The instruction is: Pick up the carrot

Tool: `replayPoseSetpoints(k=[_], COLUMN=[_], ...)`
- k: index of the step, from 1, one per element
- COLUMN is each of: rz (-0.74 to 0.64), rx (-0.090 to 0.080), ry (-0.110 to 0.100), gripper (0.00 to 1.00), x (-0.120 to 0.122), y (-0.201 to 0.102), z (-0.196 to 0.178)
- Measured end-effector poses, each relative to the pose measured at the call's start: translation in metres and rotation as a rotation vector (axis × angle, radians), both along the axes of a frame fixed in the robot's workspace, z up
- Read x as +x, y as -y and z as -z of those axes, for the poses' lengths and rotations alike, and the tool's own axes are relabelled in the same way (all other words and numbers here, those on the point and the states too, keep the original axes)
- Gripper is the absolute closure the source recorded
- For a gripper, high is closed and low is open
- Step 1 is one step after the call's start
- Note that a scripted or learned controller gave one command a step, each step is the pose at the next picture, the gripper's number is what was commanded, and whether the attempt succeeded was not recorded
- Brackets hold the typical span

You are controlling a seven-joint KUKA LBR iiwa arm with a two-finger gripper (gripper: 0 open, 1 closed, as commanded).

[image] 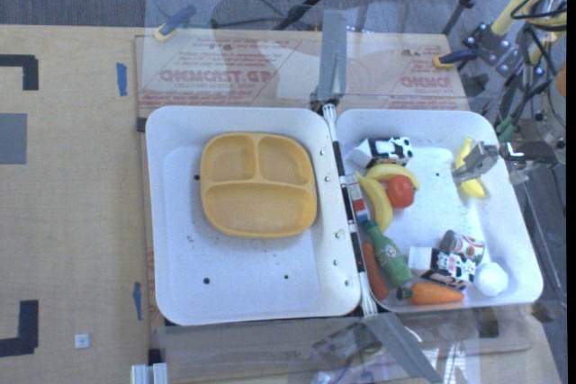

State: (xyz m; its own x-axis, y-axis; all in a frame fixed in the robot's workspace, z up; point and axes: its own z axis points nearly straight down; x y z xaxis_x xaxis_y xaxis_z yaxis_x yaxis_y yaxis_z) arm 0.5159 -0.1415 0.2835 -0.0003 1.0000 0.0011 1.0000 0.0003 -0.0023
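Carrot point(438, 293) lies flat by the right bin's point(526, 234) near wall, touching the green bottle point(387, 254); descend narrowly across its width; end effector point(477, 163) state unclear.

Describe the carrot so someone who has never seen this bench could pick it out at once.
Look in the right-hand white bin, the one crowded with toys, and go to its near edge. The carrot lies flat there along the front wall, just right of the green bottle. It is the only plain orange, tapering piece, with a small green tip at its left end.
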Motion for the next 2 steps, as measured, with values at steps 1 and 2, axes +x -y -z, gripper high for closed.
replayPoseSetpoints(k=[1,2], rz=[0.03,0.034], rx=[0.0,-0.002], ry=[0.001,0.005], gripper=[0.0,1.0], x=[0.0267,0.0272], y=[-0.0334,-0.0321], z=[0.1476,0.1378])
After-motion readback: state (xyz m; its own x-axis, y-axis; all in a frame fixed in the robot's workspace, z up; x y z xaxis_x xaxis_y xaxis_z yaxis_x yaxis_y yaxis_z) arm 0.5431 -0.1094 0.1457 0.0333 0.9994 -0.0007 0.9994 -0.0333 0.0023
